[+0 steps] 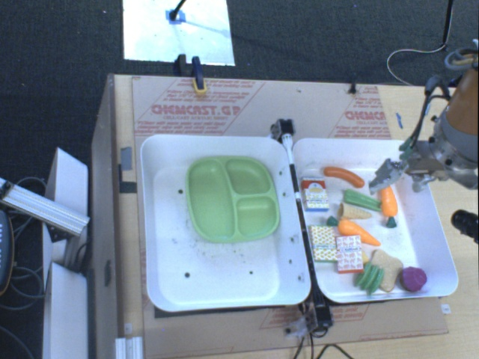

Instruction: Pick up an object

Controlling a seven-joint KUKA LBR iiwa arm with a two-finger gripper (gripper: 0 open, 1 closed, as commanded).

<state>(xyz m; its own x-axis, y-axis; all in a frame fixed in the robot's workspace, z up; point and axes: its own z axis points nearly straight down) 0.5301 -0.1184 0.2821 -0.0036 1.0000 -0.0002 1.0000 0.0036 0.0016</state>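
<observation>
Purple piece [414, 278]: near right corner of the right bin [441, 254]
Tan piece [386, 268]: just left of the purple one, touching a green piece [369, 277] at the near rim
Two cartons [336, 247]: side by side, near the bin's left wall
Orange carrot [358, 231]: mid-bin, lying flat
Green bean [361, 200]: beyond the carrot, a pale wedge [353, 212] between them
Small carton [315, 194]: far left part of the right bin
Sausage [343, 176]: far side, lying across
Second carrot [388, 200]: right of the bean, directly under the gripper [387, 175]
Gripper: over the far right part of the bin; grasp state cannot be made out
Green divided plate [232, 199]: centre of the left bin [161, 260]
</observation>
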